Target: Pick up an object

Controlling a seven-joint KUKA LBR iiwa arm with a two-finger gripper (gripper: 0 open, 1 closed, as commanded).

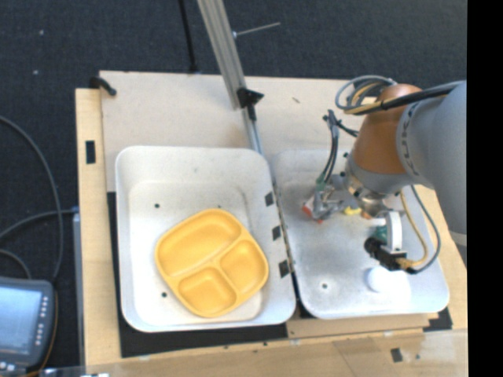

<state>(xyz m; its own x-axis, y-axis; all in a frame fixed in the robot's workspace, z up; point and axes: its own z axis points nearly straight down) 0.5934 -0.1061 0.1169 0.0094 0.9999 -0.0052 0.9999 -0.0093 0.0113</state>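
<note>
A yellow divided plate (pixel 211 262) with three compartments lies in the left bin (pixel 141 171). A small round white object (pixel 378 280) rests near the front of the right bin (pixel 338 289). My gripper (pixel 318 207) hangs low over the left part of the right bin, near the wall between the bins. A small red spot shows at its tip; whether that is a separate thing is too small to tell. The white object lies well to the gripper's front right, apart from it.
An aluminium post (pixel 228 53) rises behind the bins at a slant. The arm's orange band (pixel 377 144) and grey body cover the back right of the right bin. Cables loop above the wrist (pixel 361 93).
</note>
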